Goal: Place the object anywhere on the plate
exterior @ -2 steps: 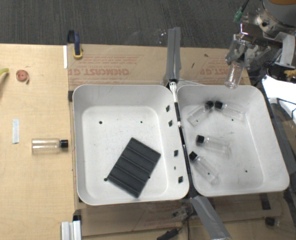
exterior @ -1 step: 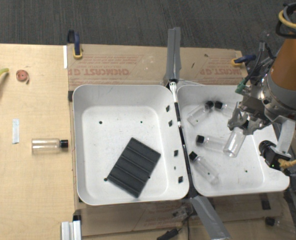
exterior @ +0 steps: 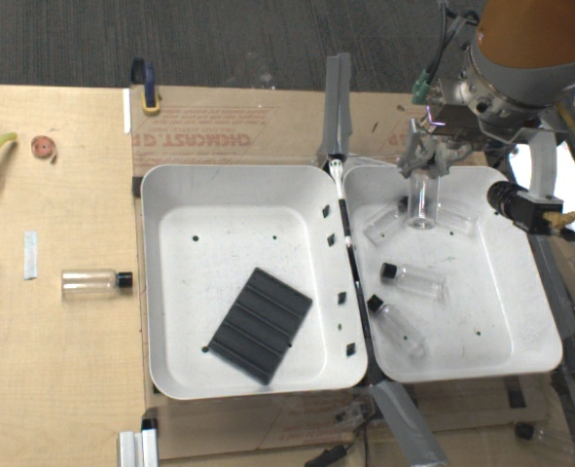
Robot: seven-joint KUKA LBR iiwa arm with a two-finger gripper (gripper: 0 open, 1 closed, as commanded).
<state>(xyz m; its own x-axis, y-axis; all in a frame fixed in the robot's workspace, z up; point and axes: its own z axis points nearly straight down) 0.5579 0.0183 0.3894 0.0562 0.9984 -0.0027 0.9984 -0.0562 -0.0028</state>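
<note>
While you scan the right bin, log this: gripper pinching a clear plastic vial, upright, long axis vertical. Two more clear, black-capped vials lie flat below it. Left bin, smooth white, holds the plate, a dark ribbed rectangle lying diagonally.

We see two bins of smooth, slightly glossy white plastic. The plate is matt dark grey and ribbed. The vials look like clear glossy plastic or glass with black caps. The bench is pale matt wood. The arm's band is smooth orange; the gripper looks metallic.
</note>
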